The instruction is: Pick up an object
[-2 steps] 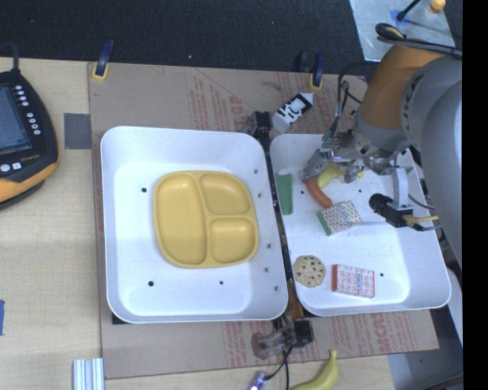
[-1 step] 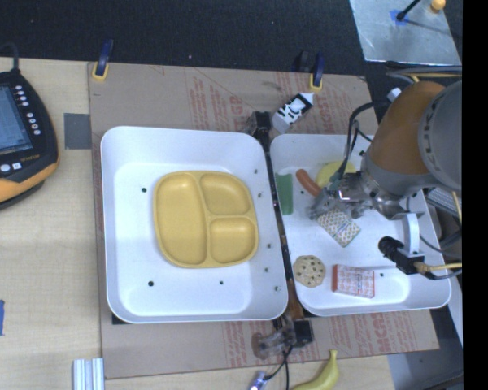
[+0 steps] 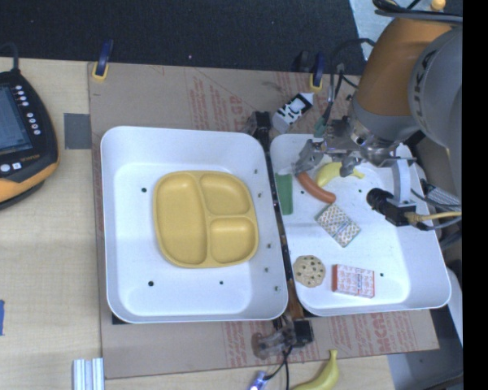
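Note:
My gripper [image 3: 315, 156] hangs low over the far left part of the right bin [image 3: 427, 287]. It is right above an orange sausage [image 3: 316, 188] and a small yellow piece [image 3: 332, 171]. A green stick [image 3: 285, 192] lies along that bin's left wall. Nearer the front lie a checkered packet [image 3: 338, 223], a round cookie [image 3: 309, 270] and a red and white packet [image 3: 354, 280]. I see nothing held in the gripper.
The left bin [image 3: 130, 291] holds a yellow divided plate [image 3: 205, 218]. A teach pendant [image 3: 12, 136] sits on the bench at far left. A black and white item [image 3: 293, 109] lies behind the bins, a banana [image 3: 320, 374] in front of them.

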Controlling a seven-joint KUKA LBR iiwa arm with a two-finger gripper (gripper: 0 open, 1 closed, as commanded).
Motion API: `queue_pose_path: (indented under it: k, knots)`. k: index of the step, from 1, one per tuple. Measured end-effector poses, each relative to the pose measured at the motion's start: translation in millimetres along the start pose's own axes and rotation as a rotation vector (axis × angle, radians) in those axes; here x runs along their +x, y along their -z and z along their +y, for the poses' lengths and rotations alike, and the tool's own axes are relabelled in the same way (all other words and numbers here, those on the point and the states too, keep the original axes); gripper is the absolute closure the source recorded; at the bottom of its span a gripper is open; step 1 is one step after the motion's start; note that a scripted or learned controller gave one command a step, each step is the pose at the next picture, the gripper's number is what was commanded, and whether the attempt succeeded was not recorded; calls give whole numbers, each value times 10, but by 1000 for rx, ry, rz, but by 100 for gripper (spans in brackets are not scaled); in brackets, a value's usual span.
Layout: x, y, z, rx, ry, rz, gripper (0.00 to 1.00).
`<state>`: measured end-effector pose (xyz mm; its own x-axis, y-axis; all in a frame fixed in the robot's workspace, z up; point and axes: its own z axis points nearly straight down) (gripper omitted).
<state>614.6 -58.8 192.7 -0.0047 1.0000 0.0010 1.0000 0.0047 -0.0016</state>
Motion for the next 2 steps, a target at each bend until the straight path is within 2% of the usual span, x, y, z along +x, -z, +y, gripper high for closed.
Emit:
queue_pose_path:
  k: [1,2]
  knots:
    - [-471,-893,-73,5,-1,-2,0]
    - [-469,-1012,409,5,-3,0,0]
